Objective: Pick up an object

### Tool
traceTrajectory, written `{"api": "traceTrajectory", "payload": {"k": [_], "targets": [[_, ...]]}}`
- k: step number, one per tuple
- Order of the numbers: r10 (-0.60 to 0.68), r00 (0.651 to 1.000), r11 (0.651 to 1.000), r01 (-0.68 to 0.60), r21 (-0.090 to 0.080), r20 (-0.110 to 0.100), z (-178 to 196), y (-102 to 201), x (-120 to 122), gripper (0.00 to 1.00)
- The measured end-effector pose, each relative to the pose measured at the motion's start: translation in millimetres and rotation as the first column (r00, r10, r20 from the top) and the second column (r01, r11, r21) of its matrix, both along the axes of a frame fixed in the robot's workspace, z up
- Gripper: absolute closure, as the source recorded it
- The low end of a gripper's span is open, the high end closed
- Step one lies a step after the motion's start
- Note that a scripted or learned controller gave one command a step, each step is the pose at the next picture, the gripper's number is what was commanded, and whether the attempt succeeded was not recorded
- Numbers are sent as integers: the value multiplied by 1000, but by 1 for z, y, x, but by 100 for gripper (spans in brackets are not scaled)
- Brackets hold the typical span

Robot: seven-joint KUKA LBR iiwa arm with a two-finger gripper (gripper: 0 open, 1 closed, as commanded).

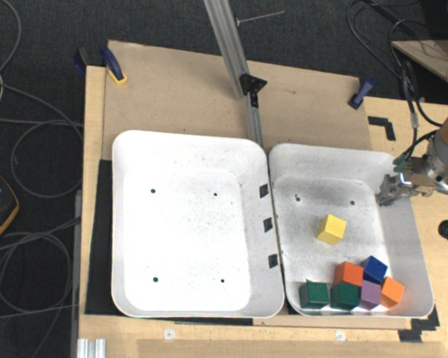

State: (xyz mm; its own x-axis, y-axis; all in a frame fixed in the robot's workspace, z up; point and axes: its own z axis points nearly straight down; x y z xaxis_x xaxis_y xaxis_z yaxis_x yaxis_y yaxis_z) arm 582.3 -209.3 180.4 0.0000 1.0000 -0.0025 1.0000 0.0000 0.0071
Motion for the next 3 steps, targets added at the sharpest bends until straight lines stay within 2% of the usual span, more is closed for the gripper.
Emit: {"api": "traceTrajectory", "payload": {"k": [2,3], "targets": [[2,1000,1000,-2,0,1,104,9,4,100],[6,1000,1000,-6,5,-9,88,63,2,100]]}}
